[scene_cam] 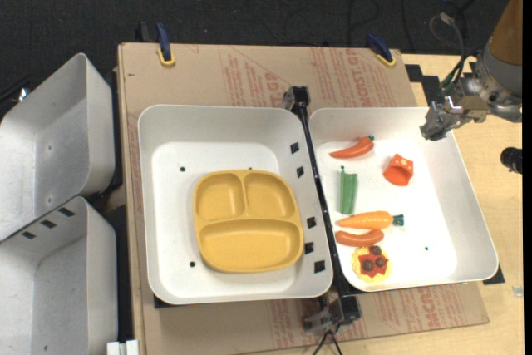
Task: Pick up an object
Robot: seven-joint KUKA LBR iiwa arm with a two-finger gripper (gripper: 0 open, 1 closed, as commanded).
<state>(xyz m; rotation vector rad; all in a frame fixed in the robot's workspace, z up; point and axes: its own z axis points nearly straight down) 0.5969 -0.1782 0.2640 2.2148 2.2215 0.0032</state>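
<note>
- the left bin (158, 179) holds 1 yellow divided plate (248, 220) with 3 compartments, lying flat near the middle.
- the right bin (465, 212) holds 6 toy foods, all on its left half:
- a red chili pepper (352, 148) at the far side, with a red bell pepper piece (399, 170) to its right.
- a green stick-shaped piece (347, 191) lying lengthwise below the chili.
- an orange carrot (366, 220) with a green stem, and a smaller orange-red piece (359, 238) just beside it on the near side.
- a small yellow round piece with dark red toppings (371, 263) nearest the front.
- the gripper (435, 124) hangs over the far right corner of the right bin, holding nothing; whether its opening is wide or narrow cannot be told.
</note>
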